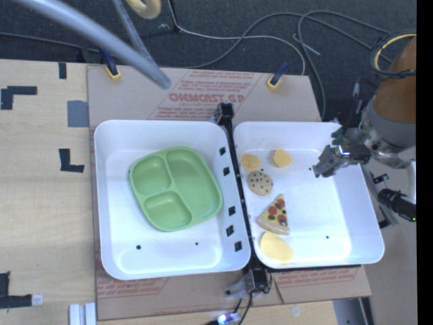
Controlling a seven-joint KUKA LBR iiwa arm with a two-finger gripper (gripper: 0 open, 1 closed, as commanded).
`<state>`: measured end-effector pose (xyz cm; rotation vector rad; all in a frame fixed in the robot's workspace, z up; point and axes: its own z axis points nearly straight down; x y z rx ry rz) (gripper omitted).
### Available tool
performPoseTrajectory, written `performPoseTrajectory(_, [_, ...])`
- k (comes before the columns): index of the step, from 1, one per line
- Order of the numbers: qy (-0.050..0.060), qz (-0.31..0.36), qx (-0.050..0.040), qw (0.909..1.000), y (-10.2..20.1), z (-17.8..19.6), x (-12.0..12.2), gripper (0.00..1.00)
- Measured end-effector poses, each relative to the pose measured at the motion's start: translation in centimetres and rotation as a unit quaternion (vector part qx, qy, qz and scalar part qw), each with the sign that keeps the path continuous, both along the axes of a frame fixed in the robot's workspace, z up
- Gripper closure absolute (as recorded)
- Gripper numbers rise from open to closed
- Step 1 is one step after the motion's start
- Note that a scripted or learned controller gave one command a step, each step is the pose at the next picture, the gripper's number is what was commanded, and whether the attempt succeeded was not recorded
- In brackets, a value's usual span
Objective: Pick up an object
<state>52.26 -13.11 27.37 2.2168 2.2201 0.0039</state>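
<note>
In the left bin (108, 202) on the desk (34, 181) lies a green divided plate (176, 188) with three compartments, set slightly askew and near the bin's middle. Across the dividing wall, the right bin (352, 235) holds five small food pieces grouped along its left side: two small yellow rounds (251, 162) and (282, 158) side by side at the top, a speckled cookie (260, 182) just below them, a pizza slice (275, 215) below that, and a pale yellow oval piece (276, 247) nearest the front edge. Further right, the gripper (323, 166) hangs over the bin's upper right part, well apart from the food; whether it is spread or pressed together I cannot tell
</note>
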Motion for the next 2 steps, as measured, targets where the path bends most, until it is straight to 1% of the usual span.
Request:
performPoseTrajectory(1, [0.003, 0.002, 0.0009, 1.0000, 4.8, -0.5, -1.4, 1.00])
performPoseTrajectory(2, [0.003, 0.002, 0.0010, 1.0000, 9.7, -0.5, -2.1, 1.00])
